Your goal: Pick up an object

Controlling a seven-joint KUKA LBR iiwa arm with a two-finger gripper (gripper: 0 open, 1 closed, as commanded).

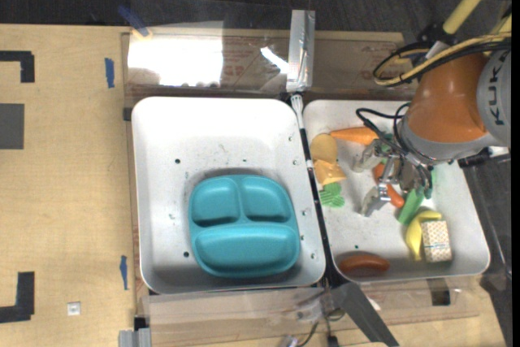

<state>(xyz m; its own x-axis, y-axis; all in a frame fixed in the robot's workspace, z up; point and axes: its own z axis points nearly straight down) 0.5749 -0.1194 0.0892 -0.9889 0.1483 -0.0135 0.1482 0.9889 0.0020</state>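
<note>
My gripper [380, 195] hangs low inside the right bin [471, 256], under the orange wrist band [445, 106]. Its metal fingers point down and left among small toys. An orange carrot [354, 136] lies at the bin's back. A tan and orange piece [326, 158] sits by the left wall, with a green piece [331, 195] below it. A small red-orange item [393, 193] and a green item [413, 206] lie right beside the fingers. A yellow piece with a checkered block [431, 236] rests at the front right. A brown oval [363, 262] lies at the front.
The left bin [162, 134] holds a teal divided tray [242, 225]. A clear plastic sheet [211, 53] and a metal post [301, 49] stand behind the bins. Cables [406, 61] trail near the arm at the upper right.
</note>
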